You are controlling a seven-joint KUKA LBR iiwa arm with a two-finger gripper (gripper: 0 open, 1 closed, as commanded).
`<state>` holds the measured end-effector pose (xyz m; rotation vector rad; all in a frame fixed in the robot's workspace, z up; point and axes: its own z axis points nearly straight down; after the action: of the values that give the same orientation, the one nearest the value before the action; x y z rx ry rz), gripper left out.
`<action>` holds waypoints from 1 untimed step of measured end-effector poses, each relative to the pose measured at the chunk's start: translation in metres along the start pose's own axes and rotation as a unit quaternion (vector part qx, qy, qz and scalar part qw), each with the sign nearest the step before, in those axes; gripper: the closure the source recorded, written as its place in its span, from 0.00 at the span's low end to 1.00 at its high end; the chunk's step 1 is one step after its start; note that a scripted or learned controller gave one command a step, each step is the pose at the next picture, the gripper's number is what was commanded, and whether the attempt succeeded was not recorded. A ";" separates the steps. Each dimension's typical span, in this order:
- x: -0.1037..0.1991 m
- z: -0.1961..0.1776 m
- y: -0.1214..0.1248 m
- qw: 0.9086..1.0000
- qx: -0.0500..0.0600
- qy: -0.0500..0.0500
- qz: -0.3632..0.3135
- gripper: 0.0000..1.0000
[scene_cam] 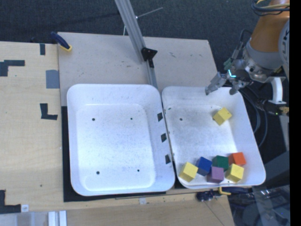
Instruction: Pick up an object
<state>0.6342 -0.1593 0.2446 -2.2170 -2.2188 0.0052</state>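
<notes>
Nearest the camera, a row of small cubes lay along the near wall of the right white plastic bin (188, 98): a yellow cube (189, 171), blue cube (204, 165), purple cube (217, 173), green cube (220, 162), another yellow cube (235, 173) and orange cube (237, 158). A lone yellow cube (222, 116) sat apart, farther back. My pincer (221, 86) hung spread and empty above the bin's far rim, just beyond it. I judged the loner the better target: centre over it, drop straight down, close on flat faces.

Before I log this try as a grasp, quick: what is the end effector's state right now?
End effector: open, fingers spread, holding nothing, poised above the far rim of the right bin.
</notes>
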 end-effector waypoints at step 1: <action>0.000 -0.003 0.001 1.000 -0.002 -0.001 -0.001 0.00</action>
<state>0.6350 -0.1594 0.2479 -2.2192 -2.2235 0.0022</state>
